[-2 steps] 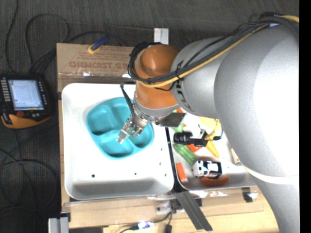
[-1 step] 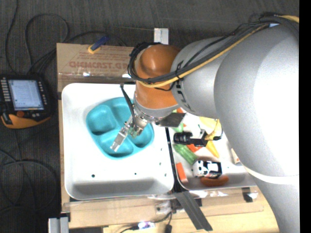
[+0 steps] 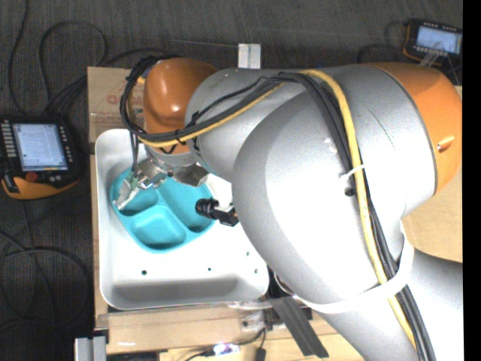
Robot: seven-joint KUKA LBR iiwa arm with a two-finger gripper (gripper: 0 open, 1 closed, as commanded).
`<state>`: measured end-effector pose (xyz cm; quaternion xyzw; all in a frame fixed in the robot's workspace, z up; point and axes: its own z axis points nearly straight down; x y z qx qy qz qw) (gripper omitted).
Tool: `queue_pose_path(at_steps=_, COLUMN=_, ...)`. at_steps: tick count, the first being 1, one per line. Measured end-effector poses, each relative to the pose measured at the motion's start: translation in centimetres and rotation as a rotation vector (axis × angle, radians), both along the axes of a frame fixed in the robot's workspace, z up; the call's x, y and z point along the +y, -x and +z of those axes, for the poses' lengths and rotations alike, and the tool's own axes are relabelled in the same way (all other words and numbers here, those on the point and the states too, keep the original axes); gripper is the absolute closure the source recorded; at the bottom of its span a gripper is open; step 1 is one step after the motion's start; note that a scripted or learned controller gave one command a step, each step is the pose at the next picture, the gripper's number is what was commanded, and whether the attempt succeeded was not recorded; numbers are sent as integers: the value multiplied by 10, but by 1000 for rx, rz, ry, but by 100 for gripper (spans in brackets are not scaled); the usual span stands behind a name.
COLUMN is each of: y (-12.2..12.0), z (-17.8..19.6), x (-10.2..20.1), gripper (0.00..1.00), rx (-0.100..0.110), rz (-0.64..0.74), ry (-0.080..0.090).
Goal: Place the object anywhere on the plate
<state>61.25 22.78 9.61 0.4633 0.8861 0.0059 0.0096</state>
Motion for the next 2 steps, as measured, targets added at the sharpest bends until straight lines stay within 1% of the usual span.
queue_pose_path(at_steps=1, y=-13, z=3, x=-69, gripper=0, rx=21, rz=55, ry=3)
queue_pose_path(at_steps=2, y=10, z=-3, x=-15, gripper=0, rx=3, rz=-284, ry=-5)
